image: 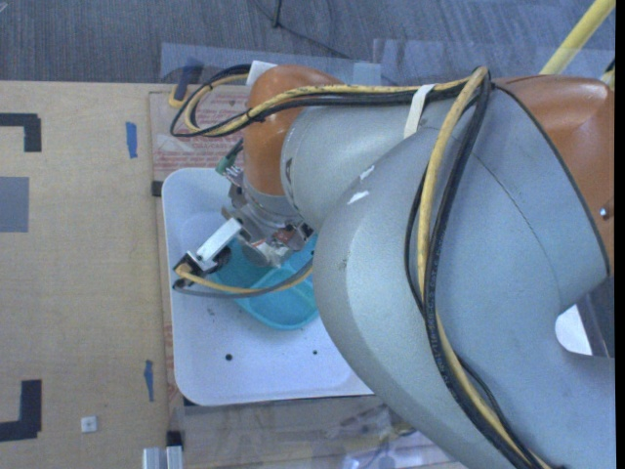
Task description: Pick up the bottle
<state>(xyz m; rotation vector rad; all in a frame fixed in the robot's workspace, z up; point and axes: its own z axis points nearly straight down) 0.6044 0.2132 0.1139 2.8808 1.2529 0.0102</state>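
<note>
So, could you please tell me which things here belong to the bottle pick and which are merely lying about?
Job: gripper; blue object beneath it, too hidden to confirm as the bottle; white bin holding it.
Lying about: blue tape strips; black corner marks on the bench.

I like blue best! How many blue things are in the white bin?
1. A turquoise thing lies near the middle of the white bin, partly under the arm. The arm may hide more.
</note>
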